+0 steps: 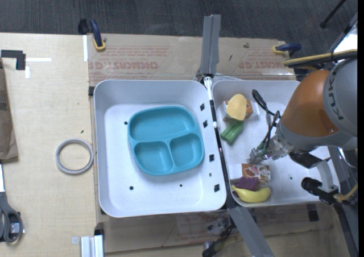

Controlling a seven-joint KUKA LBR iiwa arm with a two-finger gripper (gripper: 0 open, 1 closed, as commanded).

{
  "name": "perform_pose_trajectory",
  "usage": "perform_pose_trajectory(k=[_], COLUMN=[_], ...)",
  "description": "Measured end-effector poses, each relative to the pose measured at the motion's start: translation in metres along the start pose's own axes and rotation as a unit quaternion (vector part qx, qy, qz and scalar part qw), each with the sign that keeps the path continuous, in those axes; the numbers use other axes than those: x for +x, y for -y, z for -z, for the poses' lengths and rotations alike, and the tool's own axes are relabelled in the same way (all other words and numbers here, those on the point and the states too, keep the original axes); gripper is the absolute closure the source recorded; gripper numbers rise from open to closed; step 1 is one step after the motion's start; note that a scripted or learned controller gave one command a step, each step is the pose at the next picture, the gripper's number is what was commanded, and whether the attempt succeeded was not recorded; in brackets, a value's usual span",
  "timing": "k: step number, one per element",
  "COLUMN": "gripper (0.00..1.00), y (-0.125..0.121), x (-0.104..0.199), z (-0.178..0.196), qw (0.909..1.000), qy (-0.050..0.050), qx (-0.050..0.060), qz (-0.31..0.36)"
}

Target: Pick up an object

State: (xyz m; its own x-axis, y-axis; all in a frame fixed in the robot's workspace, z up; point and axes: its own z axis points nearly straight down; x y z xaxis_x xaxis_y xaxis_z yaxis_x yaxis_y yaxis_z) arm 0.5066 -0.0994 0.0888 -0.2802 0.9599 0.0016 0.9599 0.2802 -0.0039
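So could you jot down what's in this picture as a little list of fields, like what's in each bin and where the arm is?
left bin: a blue divided tray with three compartments
right bin: a yellow-orange rounded item, a green item, a small printed packet, a purple item, a banana
arm: reaching in from the right, over the right bin
gripper: low over the right bin, just above the packet; finger state unclear
bench, left of the bins: a grey ring

two white bins [108, 153], one blue tray [166, 141], one banana [253, 194]
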Motion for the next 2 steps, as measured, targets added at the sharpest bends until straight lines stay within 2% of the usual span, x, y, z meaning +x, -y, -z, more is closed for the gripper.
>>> perform_pose_trajectory(k=[1,2], gripper=[1.00,0.00], y=[0.0001,0.0001], x=[-0.0006,-0.0007], z=[0.0062,0.0062], qw=[1.0000,1.0000], qy=[-0.001,-0.001], qx=[0.002,0.002], qz=[0.000,-0.001])
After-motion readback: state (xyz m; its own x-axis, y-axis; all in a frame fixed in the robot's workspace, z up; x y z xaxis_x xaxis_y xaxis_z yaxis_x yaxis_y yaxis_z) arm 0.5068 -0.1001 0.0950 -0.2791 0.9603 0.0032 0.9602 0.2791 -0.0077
